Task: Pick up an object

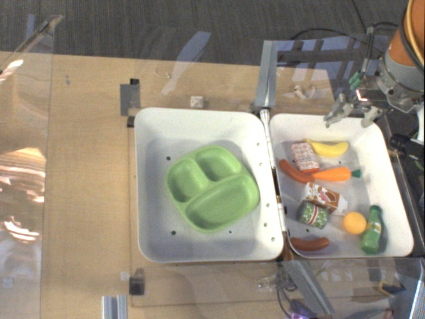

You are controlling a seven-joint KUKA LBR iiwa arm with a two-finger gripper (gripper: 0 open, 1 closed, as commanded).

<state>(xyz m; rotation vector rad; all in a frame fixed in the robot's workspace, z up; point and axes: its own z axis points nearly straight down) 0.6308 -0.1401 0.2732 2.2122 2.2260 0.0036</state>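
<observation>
The gripper (350, 111) was held with fingers spread and nothing between them above the far rim of the right bin (392, 153), beyond the toy banana (329, 149).

Small toy foods (330, 191) in right bin (393, 198)

Floor (166, 5): dark grey carpet w/ fine ribbed weave, across top of view. Bench (80, 178): light wood-tone top, fills left and centre. Clear panel (23, 145) over bench left side; bright glare streaks and warm reflections on it. Black bracket (131, 98) near bench rear, second bracket (136, 283) near front edge. Grey metal post (267, 75) stands at rear centre, w/ crossbar (319, 48) running right from it. Black cables (325, 35) loop over floor at upper right. Light: even, overhead, soft shadows. Small pale block (196, 102) lies on bench beside rear bracket.
</observation>
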